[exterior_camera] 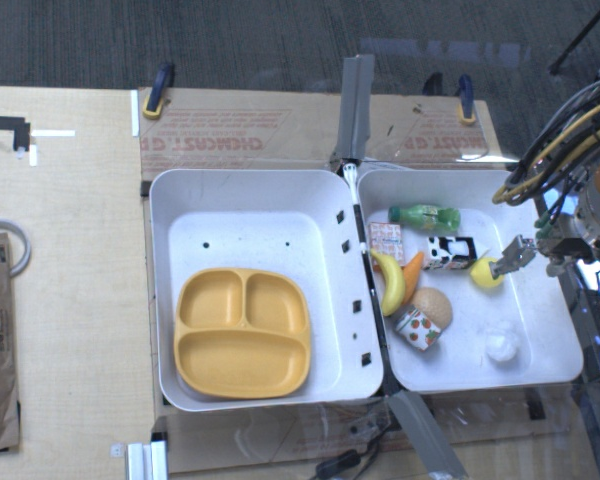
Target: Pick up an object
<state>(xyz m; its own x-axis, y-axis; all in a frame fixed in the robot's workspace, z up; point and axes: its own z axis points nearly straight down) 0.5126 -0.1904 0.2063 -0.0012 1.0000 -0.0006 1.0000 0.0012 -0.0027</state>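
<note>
Presently, two white bins sit side by side on the bench.

Left bin (180,208): holds one yellow divided plate (244,332), three compartments, lying flat toward the near side.

Right bin (550,358): holds the loose items.
- Green bottle (426,215), on its side near the far wall.
- Small printed card or packet (385,236), by the left wall, just beyond the banana.
- Banana (389,280), curved, along the left wall.
- Orange carrot-shaped piece (412,271), touching the banana's right side.
- Black-and-white box (449,252), near the middle, just below the bottle.
- Tan round item (432,306), below the carrot.
- Small carton with red and green print (418,329), tilted, touching the tan item's near side.
- Yellow lemon-like fruit (487,273), right of the black-and-white box.
- White crumpled item (501,345), toward the near right corner.

Gripper (508,260): reaches in from the right edge over the right bin, its tip against the yellow fruit. Whether the claw is spread or clamped on the fruit cannot be told.
</note>
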